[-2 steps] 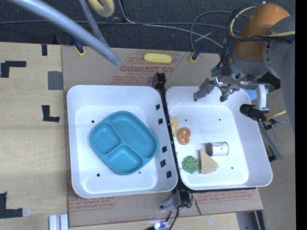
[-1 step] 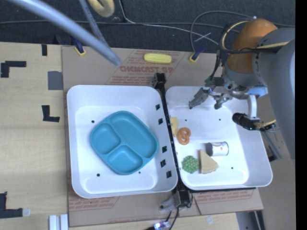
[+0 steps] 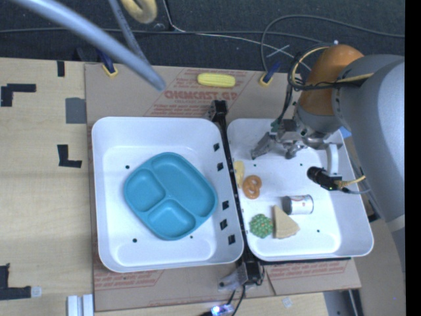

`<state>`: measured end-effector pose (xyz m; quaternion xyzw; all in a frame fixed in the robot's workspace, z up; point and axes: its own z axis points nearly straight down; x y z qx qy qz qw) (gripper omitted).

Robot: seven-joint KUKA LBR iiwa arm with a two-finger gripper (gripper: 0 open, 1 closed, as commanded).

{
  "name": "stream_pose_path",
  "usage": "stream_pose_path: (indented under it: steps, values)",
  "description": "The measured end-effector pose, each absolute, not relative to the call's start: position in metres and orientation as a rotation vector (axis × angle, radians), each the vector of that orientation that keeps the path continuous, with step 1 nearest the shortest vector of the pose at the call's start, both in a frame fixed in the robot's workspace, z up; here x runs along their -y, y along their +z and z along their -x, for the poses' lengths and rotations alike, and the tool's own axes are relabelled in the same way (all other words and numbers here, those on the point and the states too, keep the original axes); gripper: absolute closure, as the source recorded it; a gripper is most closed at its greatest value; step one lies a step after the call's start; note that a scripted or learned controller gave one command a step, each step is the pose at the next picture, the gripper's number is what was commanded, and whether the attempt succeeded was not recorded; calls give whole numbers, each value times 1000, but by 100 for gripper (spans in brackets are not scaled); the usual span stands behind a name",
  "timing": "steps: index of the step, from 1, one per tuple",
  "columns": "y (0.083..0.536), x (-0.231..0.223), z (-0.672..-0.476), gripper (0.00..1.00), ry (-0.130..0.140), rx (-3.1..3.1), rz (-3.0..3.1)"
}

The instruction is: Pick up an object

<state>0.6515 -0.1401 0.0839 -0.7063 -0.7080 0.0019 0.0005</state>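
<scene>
We see the gripper (image 3: pixel 275 153) hanging over the far part of the right bin (image 3: pixel 332 239), at the end of the grey arm (image 3: pixel 388 130) that comes in from the view's right. Its two fingers are spread apart in a downward fork and nothing sits between them, so it holds nothing.

All the loose things in this bin lie on the camera's side of the gripper. Closest to it, toward the view's left and by the wall shared by the bins, we find a pale yellow piece (image 3: pixel 240 171). An orange ring (image 3: pixel 252 187) lies just beside that piece, a little nearer the camera. Straight toward the camera from the gripper lies a white cylinder (image 3: pixel 299 205) on its side. Beyond the cylinder, near the bin's front, a tan wedge (image 3: pixel 286 226) lies touching or nearly touching a green ball (image 3: pixel 261 226) with a bumpy skin. None of these touches the gripper.

Well off to the view's left of the gripper, the left bin (image 3: pixel 112 242) holds a blue tray (image 3: pixel 170 195) with three compartments, lying flat. Farther from the camera than the gripper, outside both bins, a yellow object (image 3: pixel 216 79) lies on the cardboard sheet (image 3: pixel 191 97) that covers the tabletop (image 3: pixel 39 196) beneath the bins.
</scene>
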Motion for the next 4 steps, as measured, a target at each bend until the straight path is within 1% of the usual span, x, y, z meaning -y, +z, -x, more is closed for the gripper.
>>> stream_pose_path:
  steps: [1, 2, 4]
  values:
    - [97, 139, -653, 100, 2, 2226, 2218]
    - [156, 145, -660, 100, -3, 2225, 2222]
    - [247, 150, -652, 100, -3, 2225, 2222]
